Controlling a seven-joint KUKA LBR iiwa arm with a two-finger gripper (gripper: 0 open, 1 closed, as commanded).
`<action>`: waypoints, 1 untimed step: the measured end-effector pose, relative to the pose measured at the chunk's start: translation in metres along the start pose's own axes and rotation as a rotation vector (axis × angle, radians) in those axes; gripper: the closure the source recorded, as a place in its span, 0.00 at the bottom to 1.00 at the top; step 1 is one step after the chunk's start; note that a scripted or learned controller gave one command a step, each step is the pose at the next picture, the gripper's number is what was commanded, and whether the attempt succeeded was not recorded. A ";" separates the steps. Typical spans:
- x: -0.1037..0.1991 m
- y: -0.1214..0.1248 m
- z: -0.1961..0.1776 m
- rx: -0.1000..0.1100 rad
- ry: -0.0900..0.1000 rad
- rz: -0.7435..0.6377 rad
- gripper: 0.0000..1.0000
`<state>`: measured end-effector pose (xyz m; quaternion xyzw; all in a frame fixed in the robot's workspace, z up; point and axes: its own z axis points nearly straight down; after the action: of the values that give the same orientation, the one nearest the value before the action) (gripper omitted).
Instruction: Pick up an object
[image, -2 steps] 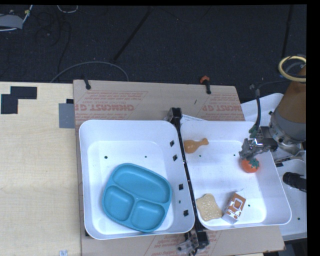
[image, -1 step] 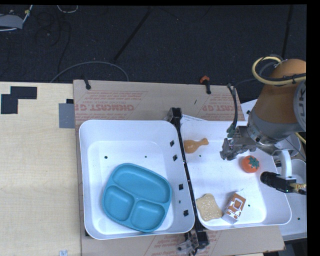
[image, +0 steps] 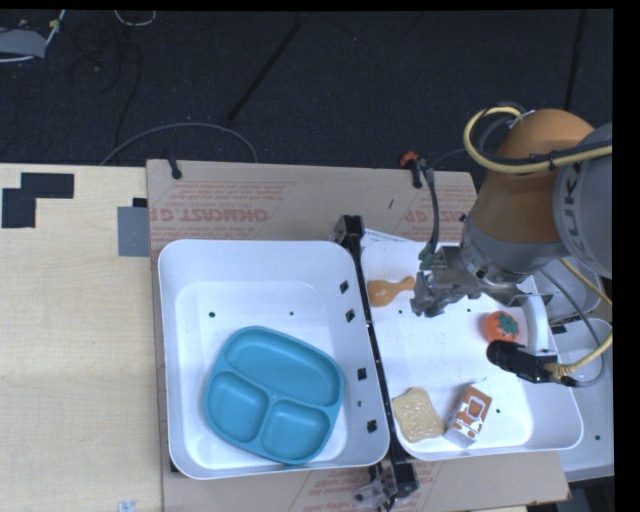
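Broadly, a cardboard sheet (image: 300, 200) underlies two white bins that meet along a shared middle wall. The left bin (image: 250, 265) has a bare band of floor along its 12 o'clock wall. The right bin (image: 450, 365) has a bare patch of floor at its centre.

The arm (image: 530, 190) enters over the right bin's 2 o'clock corner. A blue three-part plate (image: 272, 393) fills the left bin's 6 o'clock half, its edge close to that wall.

The gripper (image: 428, 305) hangs over the right bin's 11 o'clock part. I cannot tell whether it is open or closed.

A bread slice (image: 417, 413) lies flat at the right bin's 7 o'clock corner, close to the rim. A small orange-and-white carton (image: 468, 413) lies just beside it at 3 o'clock. A red-orange tomato (image: 500, 325) sits near the 3 o'clock wall.

The tan piece (image: 385, 290) lies at the right bin's 10 o'clock, near the middle wall. It is amber and glossy, a rounded blob with a narrower stem pointing to 3 o'clock. The gripper is just beside that stem; whether they touch is unclear.
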<state>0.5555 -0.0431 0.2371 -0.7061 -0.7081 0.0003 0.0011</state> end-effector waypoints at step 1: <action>0.050 0.003 0.013 0.004 0.000 0.000 1.00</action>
<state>0.5586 0.0073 0.2239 -0.7061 -0.7081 0.0015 0.0024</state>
